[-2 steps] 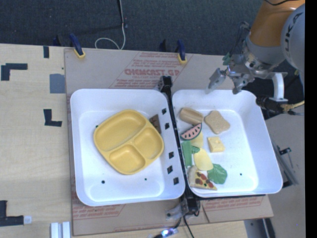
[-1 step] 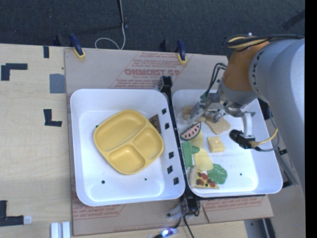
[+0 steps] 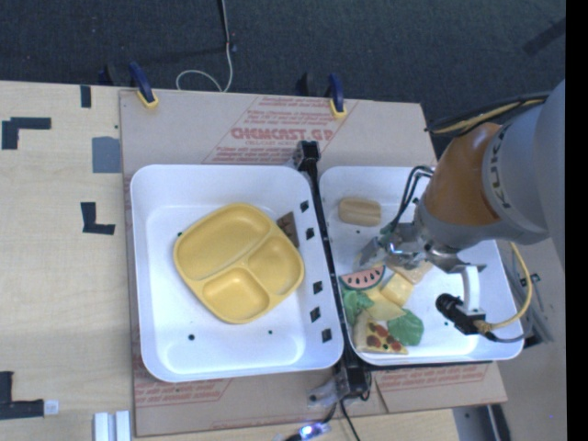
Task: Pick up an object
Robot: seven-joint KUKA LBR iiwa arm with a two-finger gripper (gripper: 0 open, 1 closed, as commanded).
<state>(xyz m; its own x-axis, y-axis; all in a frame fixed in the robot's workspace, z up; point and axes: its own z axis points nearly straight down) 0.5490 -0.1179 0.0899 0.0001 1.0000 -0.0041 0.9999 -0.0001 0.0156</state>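
My claw (image 3: 390, 249) hangs low in the right bin (image 3: 501, 343), right of frame centre, just above the heap of toy food, since that heap offers the nearest pick; whether it is apart or together, I cannot tell. The watermelon slice (image 3: 363, 277) and yellow cheese wedge (image 3: 397, 289) lie just below it, the bread roll (image 3: 358, 211) above, while the yellow divided plate (image 3: 239, 261) sits alone in the left bin (image 3: 147, 246).

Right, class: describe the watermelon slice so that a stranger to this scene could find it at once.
Start at the right-hand white bin, where the arm reaches in. Near that bin's left wall, just below the gripper, lies the watermelon slice. Its red flesh with dark seeds and green rind sets it apart from the tan bread roll above and the yellow cheese wedge beside it.
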